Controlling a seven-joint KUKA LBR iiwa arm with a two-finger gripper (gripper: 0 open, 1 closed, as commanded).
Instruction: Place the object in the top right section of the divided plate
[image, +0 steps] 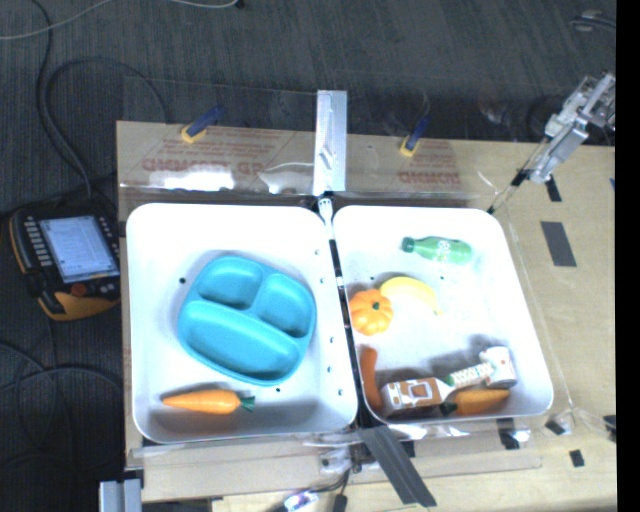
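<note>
— Where's the object?
— A carrot (200, 401) lies beside the plate (240, 340) in the left bin (140, 300), probably awaiting pickup; top right section bare.
— Gripper (575, 115)?
— Far right, off the bins; open or shut, I cannot tell.

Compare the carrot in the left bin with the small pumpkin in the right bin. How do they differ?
The carrot is long and thin; the pumpkin is round and squat. The carrot lies alone near the front wall of its bin, below the blue plate; the pumpkin sits against a yellow banana. Both are orange.
</note>
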